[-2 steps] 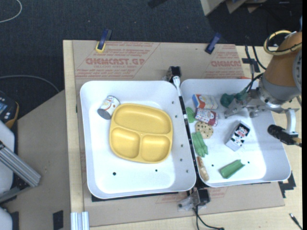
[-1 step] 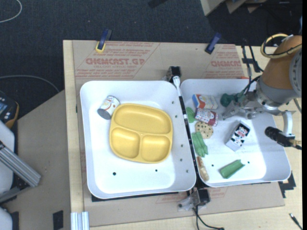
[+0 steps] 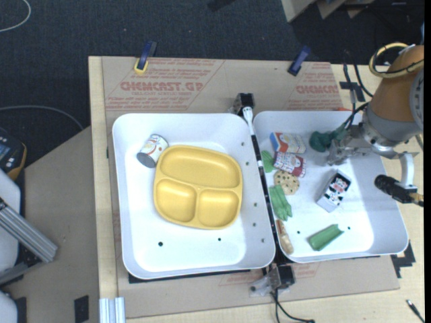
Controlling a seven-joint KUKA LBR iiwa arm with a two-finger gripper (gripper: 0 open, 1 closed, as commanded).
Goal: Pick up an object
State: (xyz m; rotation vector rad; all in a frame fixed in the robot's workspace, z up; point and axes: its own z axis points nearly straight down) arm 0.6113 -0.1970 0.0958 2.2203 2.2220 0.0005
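My gripper (image 3: 337, 152) is low over the back of the right bin (image 3: 384, 214), at the end of the grey arm with the orange band (image 3: 399, 79). A dark green toy (image 3: 320, 140) lies right beside it on its left, touching or nearly so. A small white and black box (image 3: 335, 191) lies just in front of the gripper. Farther left in this bin are a red and white packet (image 3: 289, 153), a spotted cookie (image 3: 287, 181) and a light green piece (image 3: 279, 201). A green block (image 3: 325, 237) lies near the front.
The left bin (image 3: 135, 234) holds a yellow divided plate (image 3: 198, 186) and a small tipped can (image 3: 151, 149) at its back left. A slim brown item (image 3: 283, 235) lies along the right bin's left wall. Clamps and cables ring the bench.
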